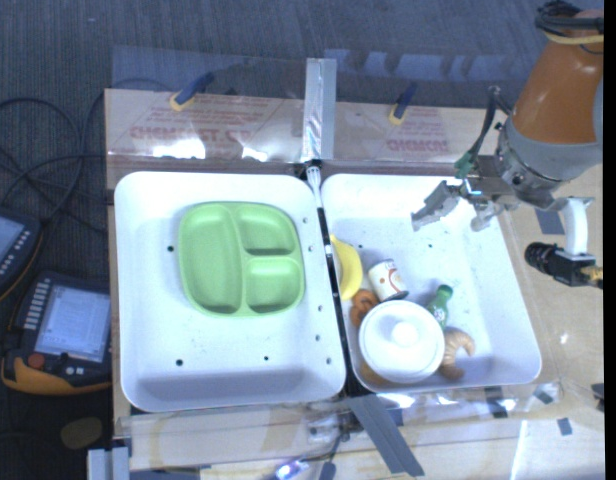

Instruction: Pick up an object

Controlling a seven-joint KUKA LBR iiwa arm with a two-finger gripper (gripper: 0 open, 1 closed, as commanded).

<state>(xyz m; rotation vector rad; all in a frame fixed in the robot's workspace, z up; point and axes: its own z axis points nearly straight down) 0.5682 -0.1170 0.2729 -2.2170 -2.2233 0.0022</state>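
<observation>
At the left of the frame, the left bin [138, 268] is a shallow white tray of smooth plastic with rounded corners. In its middle lies a green divided plate [240, 258], matte, rounded-square, with three compartments, all bare. It lies flat and broad, a poor thing for two fingers to grip.

Right of the centre divider, the right bin [488, 298] carries the pickable things, crowded into its lower left corner. A yellow banana-like piece [348, 268] curves against the bin's left wall. Just beside it stands a small white can [387, 279] with a red mark, tilted. Below sits a white round bowl [401, 340], glossy, touching an orange-brown lump [362, 306] at its upper left and a tan croissant-shaped toy [456, 346] at its lower right. A small green bottle [440, 305] leans by the bowl's upper right rim.

At the upper right of the frame, the gripper [456, 206] hangs over the bare upper part of the right bin, its two fingers spread wide, with nothing between them, well apart from the cluster.

To do the pick well, I judge the arm should travel toward the lower left, choose a narrow piece at the pile's edge such as the can or bottle, turn the fingers across its short width, and descend straight, since the neighbours are touching and a slanted approach could shove them.
</observation>
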